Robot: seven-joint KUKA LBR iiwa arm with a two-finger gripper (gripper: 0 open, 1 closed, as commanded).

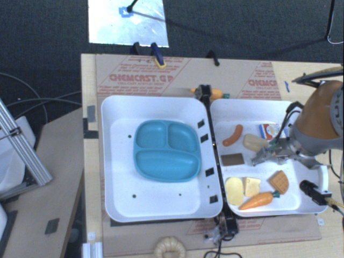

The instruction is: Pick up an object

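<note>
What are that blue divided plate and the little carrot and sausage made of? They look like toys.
The blue divided plate looks like moulded plastic: one even colour, matte, with soft rounded ridges. The carrot and sausage also seem plastic play food, going by their flat uniform colour and smooth shapes, though rubber or foam can't be ruled out from here.

Two white bins point(115, 160), one blue plate point(165, 149), one sausage point(232, 135), one carrot point(257, 200), one cracker point(279, 181), one brown square point(232, 159).

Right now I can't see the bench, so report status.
End effector low in right bin, nothing seen held. Sausage, carrot, cracker close by. Blue plate in left bin.
</note>
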